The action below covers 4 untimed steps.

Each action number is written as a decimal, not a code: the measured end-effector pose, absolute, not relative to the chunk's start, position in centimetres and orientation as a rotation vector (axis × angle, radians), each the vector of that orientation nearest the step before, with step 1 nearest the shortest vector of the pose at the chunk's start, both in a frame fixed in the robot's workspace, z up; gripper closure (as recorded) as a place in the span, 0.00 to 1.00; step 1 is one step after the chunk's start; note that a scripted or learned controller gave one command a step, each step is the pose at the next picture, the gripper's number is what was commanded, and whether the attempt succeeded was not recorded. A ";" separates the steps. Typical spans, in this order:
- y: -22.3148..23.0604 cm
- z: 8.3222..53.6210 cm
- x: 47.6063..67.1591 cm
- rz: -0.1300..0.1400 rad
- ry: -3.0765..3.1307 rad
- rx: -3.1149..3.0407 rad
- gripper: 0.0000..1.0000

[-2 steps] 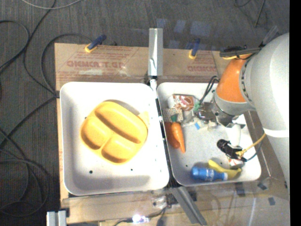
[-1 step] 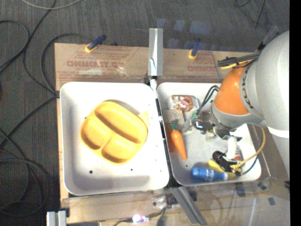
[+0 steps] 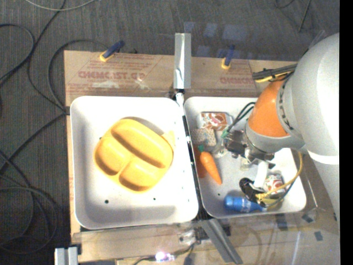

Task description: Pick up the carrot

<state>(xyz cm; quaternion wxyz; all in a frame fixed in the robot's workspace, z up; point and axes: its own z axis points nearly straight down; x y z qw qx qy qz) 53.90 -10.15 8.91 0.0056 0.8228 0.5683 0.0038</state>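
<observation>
Carrot (image 3: 210, 167) lying free at the left side of the right bin (image 3: 295, 203), arm above the bin's middle.

From my screen I see the bench (image 3: 132, 76) topped with brown cardboard, clamps (image 3: 111, 50) at its far edge, standing on grey carpet (image 3: 33, 54) strewn with cables. The left bin (image 3: 88, 203) holds a yellow divided dish (image 3: 134, 154). The carrot lies alone, tip toward the front, near a patterned packet (image 3: 212, 123); a blue object (image 3: 238, 204) sits at the front. The gripper (image 3: 249, 150) is mostly hidden under the orange-banded wrist, so I cannot tell its opening. The arm's grey bulk covers the bin's right corner.
</observation>
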 end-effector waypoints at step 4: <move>-10.9 8.9 48.9 0.017 1.785 2.575 0.00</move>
